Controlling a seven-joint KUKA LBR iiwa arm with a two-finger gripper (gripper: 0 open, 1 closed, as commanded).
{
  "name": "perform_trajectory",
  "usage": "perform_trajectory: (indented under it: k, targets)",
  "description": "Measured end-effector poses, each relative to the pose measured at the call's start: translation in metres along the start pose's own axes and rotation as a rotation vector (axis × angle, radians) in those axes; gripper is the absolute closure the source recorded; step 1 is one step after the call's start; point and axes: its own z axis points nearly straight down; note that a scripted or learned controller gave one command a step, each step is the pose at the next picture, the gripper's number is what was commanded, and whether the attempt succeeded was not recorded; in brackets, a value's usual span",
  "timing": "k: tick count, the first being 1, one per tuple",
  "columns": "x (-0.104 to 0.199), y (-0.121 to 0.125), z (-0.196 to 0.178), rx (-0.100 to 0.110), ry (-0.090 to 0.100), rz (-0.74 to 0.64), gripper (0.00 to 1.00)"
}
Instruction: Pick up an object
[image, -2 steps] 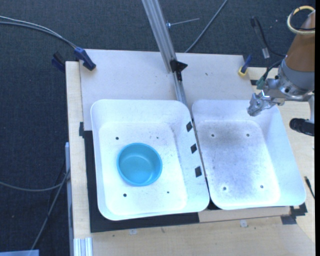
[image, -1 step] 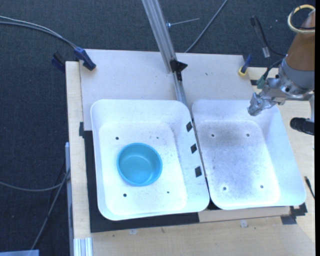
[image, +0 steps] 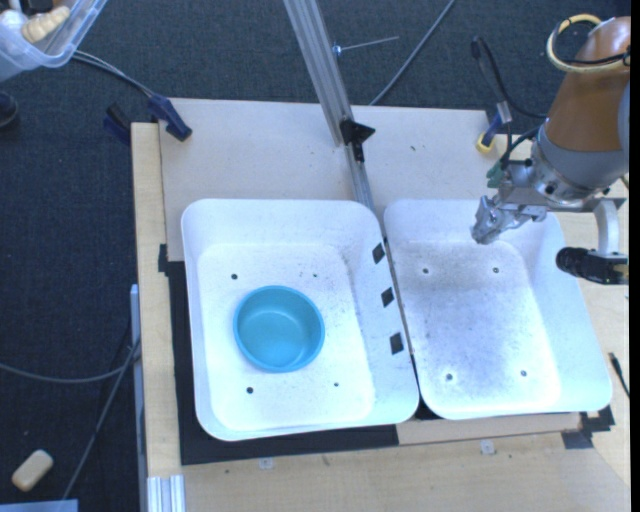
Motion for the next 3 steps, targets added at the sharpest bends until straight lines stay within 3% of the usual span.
perform_trajectory:
  k: [2,3]
  targets:
    - [0.087,-0.022,0.0,0.005,-0.001,0.002,1.0]
    - [0.132,-0.047,-0.006,0.006,0.0,0.0,1.0]
